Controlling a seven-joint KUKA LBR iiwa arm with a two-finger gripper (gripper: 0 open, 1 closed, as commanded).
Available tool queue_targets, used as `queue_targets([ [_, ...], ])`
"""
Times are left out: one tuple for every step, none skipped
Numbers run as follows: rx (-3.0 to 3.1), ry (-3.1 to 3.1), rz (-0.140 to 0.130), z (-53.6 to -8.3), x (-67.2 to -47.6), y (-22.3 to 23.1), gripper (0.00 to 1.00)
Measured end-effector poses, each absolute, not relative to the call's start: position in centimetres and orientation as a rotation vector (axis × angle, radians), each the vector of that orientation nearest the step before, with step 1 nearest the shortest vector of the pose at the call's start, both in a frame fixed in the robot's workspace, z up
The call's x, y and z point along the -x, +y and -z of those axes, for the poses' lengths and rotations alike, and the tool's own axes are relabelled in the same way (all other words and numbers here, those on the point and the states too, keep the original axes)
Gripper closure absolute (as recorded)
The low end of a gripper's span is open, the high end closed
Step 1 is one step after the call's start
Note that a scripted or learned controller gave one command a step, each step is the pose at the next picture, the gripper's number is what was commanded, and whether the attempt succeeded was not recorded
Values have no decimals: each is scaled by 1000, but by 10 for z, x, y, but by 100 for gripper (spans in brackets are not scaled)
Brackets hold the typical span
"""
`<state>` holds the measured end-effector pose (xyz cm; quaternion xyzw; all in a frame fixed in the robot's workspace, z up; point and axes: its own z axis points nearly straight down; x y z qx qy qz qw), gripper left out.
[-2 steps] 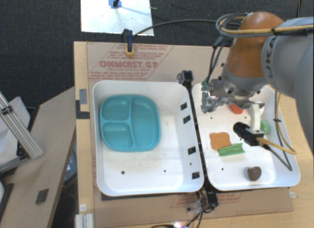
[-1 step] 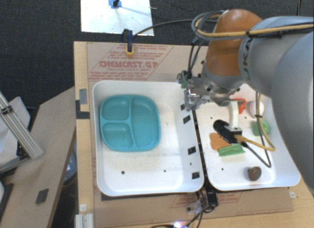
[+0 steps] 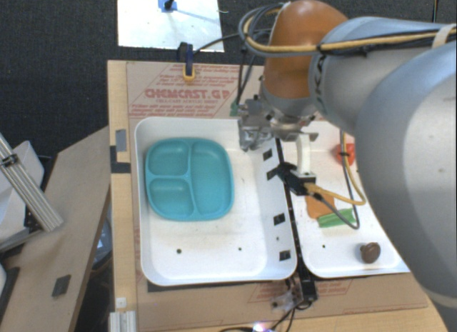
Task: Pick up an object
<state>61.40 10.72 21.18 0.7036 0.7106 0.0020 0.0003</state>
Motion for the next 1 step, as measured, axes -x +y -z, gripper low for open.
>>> queue_targets([
  [-2215,2227,-2,-212,-613,104,0],
])
